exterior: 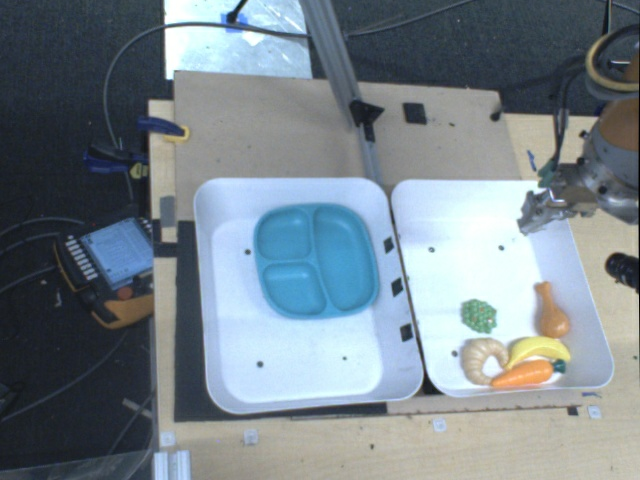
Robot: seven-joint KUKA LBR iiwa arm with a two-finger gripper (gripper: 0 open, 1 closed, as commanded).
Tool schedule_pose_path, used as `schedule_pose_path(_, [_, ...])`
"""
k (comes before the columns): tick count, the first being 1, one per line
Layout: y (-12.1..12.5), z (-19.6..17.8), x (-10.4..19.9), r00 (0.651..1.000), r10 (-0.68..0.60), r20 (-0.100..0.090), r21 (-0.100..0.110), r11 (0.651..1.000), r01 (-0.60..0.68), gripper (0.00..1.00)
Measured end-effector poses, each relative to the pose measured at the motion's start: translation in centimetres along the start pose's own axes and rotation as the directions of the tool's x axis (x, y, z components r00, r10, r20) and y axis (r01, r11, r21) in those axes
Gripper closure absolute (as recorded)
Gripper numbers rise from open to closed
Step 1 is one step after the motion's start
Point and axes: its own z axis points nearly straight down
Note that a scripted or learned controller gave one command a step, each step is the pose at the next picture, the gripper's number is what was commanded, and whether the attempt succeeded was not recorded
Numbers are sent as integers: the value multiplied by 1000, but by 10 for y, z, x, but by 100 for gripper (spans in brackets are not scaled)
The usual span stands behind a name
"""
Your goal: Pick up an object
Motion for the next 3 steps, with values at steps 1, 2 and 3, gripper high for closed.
schedule_pose_path(1, [-10, 19, 53, 1000, 1, 0, 3, 1000, -1, 100])
schedule_pose_path(2, [-14, 26, 97, 1000, 1, 0, 2, 1000, -1, 100])
schedule_pose_path(3, [-17, 36, 149, 1000, 0, -1, 2, 1000, 0, 100])
